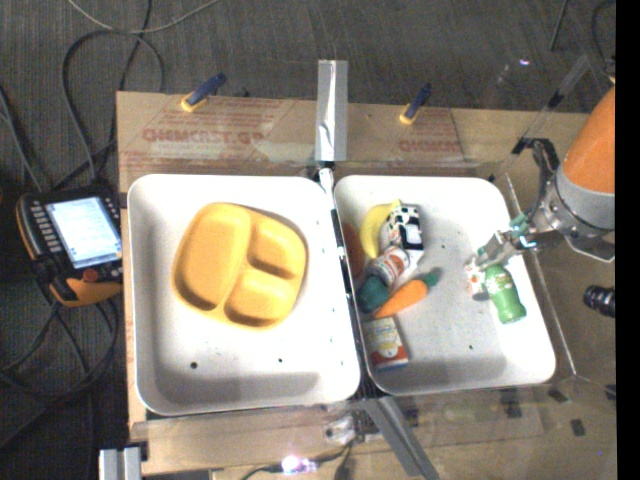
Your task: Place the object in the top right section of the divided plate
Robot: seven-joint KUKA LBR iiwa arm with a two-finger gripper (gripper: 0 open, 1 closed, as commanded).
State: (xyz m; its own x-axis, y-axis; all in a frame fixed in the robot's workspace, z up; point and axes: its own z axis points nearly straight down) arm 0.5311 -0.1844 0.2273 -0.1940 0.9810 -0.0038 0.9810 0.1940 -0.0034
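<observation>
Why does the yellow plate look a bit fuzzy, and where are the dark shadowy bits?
In the camera view, the whole picture is soft and grainy, so the plate has blurry edges; shadow lies along the left bin's bottom edge; the floor is dim, and the arm's orange band is blurred at the right.

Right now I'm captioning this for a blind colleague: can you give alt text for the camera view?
A yellow divided plate sits in the left bin. The gripper hovers in the right bin beside a green bottle, near a toy carrot and other toys.
</observation>
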